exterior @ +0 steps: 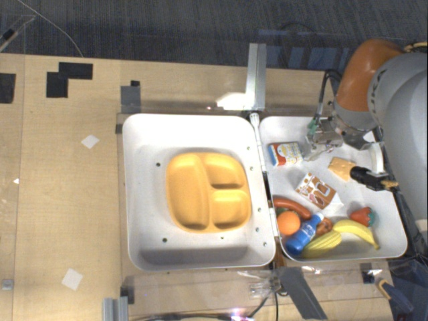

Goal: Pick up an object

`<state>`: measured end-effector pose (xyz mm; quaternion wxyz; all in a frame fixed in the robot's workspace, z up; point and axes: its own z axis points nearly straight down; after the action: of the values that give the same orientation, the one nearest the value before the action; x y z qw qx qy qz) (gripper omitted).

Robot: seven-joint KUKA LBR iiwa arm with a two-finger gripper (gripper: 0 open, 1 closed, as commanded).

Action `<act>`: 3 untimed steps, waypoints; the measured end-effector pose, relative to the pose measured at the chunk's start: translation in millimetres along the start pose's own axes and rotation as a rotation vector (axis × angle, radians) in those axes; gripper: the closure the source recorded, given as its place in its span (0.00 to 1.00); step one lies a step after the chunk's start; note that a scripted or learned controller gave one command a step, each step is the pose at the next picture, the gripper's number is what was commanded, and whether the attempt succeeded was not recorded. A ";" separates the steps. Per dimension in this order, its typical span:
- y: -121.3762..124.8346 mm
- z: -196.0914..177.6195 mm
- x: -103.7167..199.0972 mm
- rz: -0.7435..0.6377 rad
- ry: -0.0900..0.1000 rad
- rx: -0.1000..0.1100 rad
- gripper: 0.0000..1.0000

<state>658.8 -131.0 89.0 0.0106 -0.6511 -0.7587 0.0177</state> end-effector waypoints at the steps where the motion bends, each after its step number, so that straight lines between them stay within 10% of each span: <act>1: -1.1 -10.0 -0.8 -0.005 -0.001 0.005 1.00; 2: -2.5 -8.0 1.1 -0.007 0.004 0.013 0.00; 3: 2.3 1.5 14.6 0.096 0.004 0.001 0.00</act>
<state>658.7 -116.3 87.3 0.0113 -0.6870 -0.7264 0.0173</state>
